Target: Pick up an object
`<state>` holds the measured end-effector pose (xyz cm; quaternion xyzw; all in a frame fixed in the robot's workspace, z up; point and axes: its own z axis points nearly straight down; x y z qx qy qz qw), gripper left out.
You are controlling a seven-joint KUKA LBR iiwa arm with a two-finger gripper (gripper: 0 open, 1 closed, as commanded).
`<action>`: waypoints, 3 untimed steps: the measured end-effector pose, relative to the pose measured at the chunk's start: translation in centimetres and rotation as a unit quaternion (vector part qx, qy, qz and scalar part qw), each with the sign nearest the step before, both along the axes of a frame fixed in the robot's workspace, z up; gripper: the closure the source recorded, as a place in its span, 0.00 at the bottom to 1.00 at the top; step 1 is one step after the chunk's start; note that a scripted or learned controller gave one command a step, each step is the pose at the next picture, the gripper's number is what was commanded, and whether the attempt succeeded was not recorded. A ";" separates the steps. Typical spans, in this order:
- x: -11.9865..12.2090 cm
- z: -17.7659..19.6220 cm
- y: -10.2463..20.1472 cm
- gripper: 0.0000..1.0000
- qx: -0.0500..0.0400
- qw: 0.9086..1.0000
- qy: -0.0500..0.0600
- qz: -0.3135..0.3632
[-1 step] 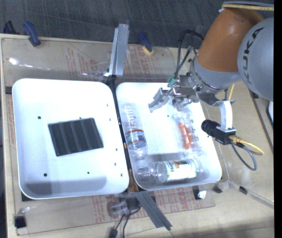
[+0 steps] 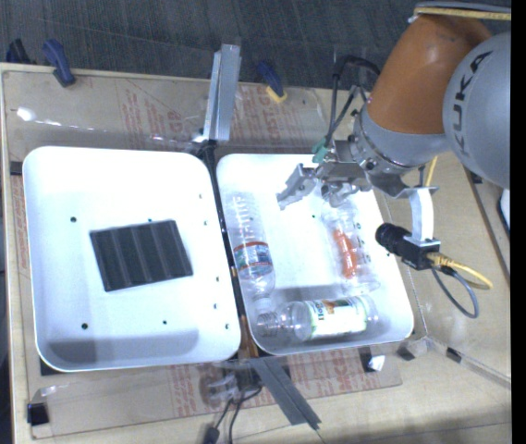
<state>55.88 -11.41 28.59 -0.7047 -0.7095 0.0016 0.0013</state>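
Nearest you, a clear bottle with a green-and-white label (image 2: 323, 317) lies along the right bin's (image 2: 290, 169) front wall. Going left to right: your left bin (image 2: 50, 183) holds a dark ribbed pad (image 2: 140, 253) with open floor all around; a water bottle (image 2: 250, 252) hugs the right bin's left wall; a clear packet with orange contents (image 2: 348, 246) lies just below the gripper (image 2: 311, 183), whose fingers look spread, pinching nothing.

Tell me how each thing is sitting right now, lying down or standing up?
Water bottle: lying down along the right bin's left wall.
Green-label bottle: lying down along the front wall.
Orange-filled clear packet: lying flat.
Black ridged block: flat in the left bin.
Gripper: above the right bin, holding nothing.
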 end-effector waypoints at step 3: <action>1.2 -13.5 -9.5 0.00 0.001 0.995 0.000 0.103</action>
